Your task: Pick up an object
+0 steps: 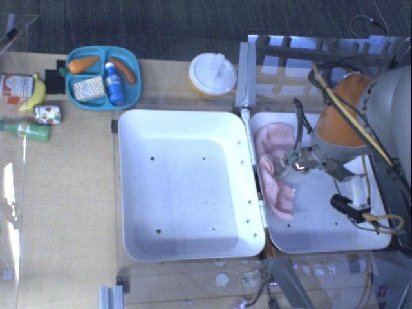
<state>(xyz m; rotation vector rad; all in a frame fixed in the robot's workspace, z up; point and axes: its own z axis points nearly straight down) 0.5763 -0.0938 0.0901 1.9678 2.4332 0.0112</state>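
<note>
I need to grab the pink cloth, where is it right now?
The pink cloth lies in the right bin, along its left wall, with the gripper right at it.

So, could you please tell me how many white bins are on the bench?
2: the left bin in the middle of the view, and the right bin beside it, holding a pink cloth under the gripper.

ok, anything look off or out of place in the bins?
Only the pink cloth: it lies crumpled and bunched against the left wall of the right bin, riding up toward the divider rather than flat. The tool sits right at it. Left bin looks normal.
</note>
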